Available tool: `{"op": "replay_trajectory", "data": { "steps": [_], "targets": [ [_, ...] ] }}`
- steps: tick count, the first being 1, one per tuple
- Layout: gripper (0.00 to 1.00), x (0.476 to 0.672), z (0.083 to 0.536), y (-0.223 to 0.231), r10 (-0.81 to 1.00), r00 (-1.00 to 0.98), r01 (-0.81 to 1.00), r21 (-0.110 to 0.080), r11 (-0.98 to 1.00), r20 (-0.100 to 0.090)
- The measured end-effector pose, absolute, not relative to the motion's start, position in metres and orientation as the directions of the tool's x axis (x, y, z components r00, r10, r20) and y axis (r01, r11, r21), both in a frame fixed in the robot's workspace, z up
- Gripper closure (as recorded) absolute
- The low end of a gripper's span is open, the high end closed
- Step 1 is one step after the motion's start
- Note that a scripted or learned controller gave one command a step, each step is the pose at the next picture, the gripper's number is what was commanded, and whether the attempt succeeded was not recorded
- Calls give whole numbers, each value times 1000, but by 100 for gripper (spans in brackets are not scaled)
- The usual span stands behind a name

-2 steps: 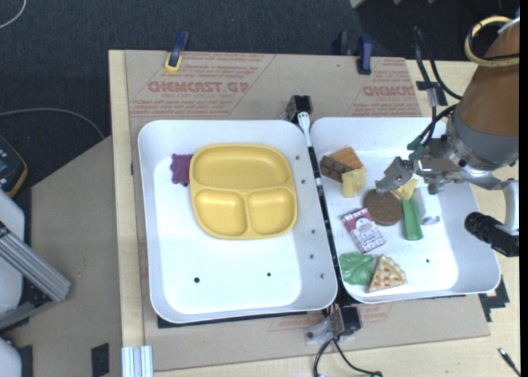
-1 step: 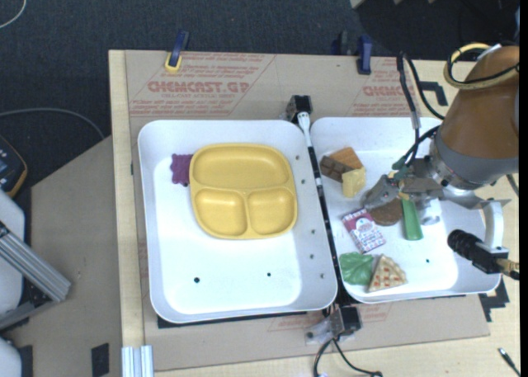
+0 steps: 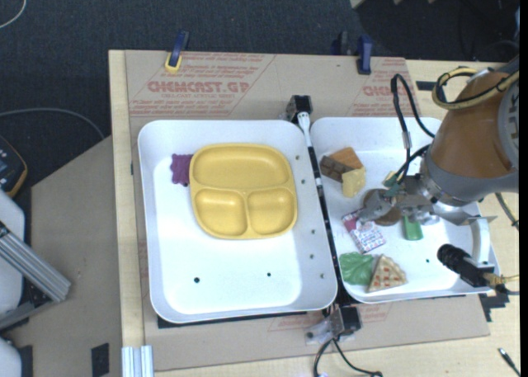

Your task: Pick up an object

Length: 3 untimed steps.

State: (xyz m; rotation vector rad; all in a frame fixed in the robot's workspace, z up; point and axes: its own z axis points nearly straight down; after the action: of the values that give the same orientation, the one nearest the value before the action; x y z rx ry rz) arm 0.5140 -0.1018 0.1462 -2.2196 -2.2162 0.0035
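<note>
My gripper [image 3: 381, 207] hangs low over the middle of the right bin [image 3: 330, 132], reaching in from the right. Just below and left of it lies a small red and white packet [image 3: 367, 236]. A small green piece [image 3: 412, 229] sits close to the gripper's right side. At the bin's back lies a brown and yellow wedge [image 3: 345, 170]. A green leaf-like toy [image 3: 356, 267] and a pizza slice [image 3: 387, 273] lie at the front. Nothing shows held in the gripper.
The left bin [image 3: 165, 285] holds a yellow divided plate [image 3: 243, 189] with a purple thing [image 3: 180, 168] against its left side. The bins meet at a shared rim [image 3: 318, 202]. The arm's grey and orange body [image 3: 474, 144] covers the right bin's far right.
</note>
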Motion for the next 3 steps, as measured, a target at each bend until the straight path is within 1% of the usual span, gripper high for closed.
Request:
{"op": "replay_trajectory", "data": {
  "steps": [1,2,3],
  "targets": [
    [0,514,86,-101,1000,1,1000,-1,-1,5],
    [0,516,88,-100,1000,0,1000,4,0,2],
    [100,519,101,-101,1000,1,1000,14,-1,0]
  ]
}}
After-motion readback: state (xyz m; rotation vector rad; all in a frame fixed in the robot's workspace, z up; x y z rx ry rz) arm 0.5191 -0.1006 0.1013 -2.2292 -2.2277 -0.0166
